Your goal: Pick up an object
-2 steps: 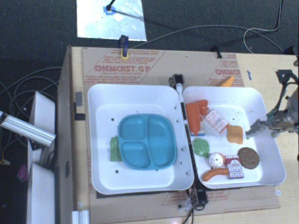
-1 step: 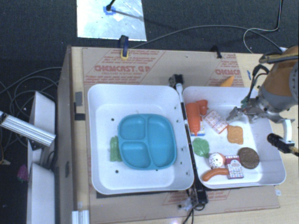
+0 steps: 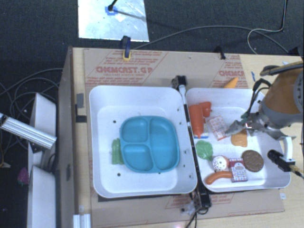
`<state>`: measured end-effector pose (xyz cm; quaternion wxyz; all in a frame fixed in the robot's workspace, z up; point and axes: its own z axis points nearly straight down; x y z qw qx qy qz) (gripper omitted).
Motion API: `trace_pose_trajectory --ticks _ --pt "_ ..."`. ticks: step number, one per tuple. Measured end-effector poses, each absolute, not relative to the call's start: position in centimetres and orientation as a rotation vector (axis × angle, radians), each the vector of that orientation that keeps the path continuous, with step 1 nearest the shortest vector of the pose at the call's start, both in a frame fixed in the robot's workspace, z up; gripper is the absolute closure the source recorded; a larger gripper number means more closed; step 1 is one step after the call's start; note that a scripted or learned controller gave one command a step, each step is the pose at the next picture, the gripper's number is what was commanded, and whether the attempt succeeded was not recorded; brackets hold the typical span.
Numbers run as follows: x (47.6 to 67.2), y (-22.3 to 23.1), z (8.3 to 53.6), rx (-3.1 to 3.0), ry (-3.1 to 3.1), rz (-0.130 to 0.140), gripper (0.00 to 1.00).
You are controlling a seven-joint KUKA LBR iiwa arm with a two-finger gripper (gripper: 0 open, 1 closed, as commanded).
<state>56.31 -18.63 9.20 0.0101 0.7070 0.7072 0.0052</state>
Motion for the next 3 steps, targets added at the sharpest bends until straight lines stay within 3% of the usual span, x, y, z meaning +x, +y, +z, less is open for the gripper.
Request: trace_pose_trajectory --ticks 1,2,3 --pt "62.5 -11.8 9.1 2.208 2.216 0.017 0.0" --pt "67.0 -8.3 8.6 2.213 2.223 0.005 0.0" --pt "67.1 -8.4 9.8 2.206 2.226 0.006 1.0"
